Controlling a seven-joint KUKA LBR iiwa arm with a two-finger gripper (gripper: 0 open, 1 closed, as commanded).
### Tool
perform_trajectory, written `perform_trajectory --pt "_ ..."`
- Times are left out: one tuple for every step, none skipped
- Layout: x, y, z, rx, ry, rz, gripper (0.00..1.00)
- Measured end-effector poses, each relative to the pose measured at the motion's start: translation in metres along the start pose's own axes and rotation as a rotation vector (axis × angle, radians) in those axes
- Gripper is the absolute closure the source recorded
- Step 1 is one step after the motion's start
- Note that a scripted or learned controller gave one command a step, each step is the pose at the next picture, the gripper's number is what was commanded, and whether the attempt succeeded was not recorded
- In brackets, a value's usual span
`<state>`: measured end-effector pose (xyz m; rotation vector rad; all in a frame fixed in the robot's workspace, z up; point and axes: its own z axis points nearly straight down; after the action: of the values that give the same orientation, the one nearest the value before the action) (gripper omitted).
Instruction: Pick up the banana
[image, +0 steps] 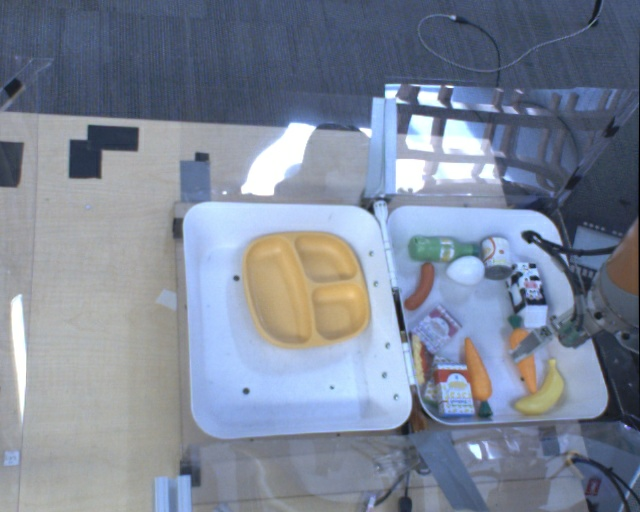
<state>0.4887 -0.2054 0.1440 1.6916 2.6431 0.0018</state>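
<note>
Lying just below the gripper (530, 343), the banana (541, 392) sits untouched; the gripper's grasp state can't be told.

Claw (535, 340) just above banana (541, 392)

Banana (541, 393): yellow, curved, unpeeled, lying flat in the right bin's lower-right corner, frame lower right.
</note>
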Motion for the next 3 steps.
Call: perform_trajectory --pt "-0.001 0.000 -0.045 -0.002 -0.002 -0.030 0.00" --pt "0.000 0.000 -0.015 0.000 0.000 -0.064 0.00" --pt "-0.001 0.000 -0.038 -0.002 -0.002 -0.088 0.00"
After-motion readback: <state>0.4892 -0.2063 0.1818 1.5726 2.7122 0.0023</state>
